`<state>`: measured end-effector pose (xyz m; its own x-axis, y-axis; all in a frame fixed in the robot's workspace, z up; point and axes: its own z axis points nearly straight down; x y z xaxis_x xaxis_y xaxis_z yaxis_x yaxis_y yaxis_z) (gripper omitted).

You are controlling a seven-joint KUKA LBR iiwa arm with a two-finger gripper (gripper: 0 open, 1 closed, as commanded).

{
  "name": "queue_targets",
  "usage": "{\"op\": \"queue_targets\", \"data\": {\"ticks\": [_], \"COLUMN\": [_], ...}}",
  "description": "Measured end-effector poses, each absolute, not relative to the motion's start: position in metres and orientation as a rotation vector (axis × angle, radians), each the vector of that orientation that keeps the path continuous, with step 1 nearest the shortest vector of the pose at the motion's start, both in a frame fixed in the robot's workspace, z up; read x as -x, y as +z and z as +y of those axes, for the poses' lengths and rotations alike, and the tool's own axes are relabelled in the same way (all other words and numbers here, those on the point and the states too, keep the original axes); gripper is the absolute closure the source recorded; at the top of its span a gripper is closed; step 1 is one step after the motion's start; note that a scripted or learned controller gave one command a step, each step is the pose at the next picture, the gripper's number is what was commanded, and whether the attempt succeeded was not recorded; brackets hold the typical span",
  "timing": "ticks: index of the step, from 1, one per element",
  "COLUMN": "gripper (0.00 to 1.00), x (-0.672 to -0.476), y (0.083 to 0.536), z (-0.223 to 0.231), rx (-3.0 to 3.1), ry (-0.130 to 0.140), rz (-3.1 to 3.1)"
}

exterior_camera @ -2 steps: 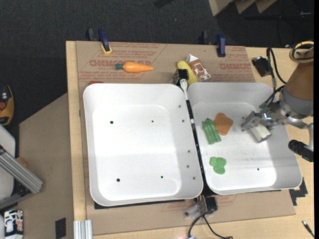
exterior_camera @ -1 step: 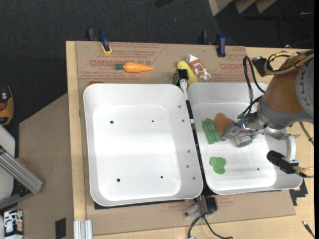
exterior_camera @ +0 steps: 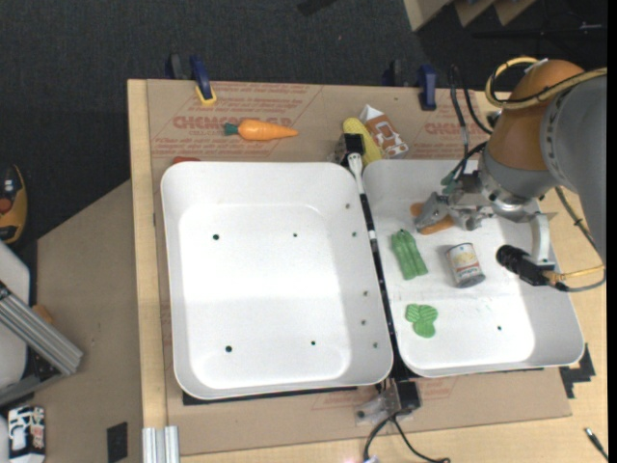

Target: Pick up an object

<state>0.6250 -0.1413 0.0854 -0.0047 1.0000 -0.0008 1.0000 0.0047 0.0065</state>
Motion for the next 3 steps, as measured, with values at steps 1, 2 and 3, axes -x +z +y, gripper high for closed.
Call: {"op": "queue_targets", "data": {"ticks": [1,2,3], "gripper": [0.00,1.00,0.00], "x": [-0.663,-0.663,-0.662], "y": [0.085,0.097,0.096], "z": [-0.116,-0.118,-0.118], "rx": [-2.213,-2.214,-2.215], "ry": [0.005,0.004,0.003], "rz": [2.223,2.219,2.221]}}
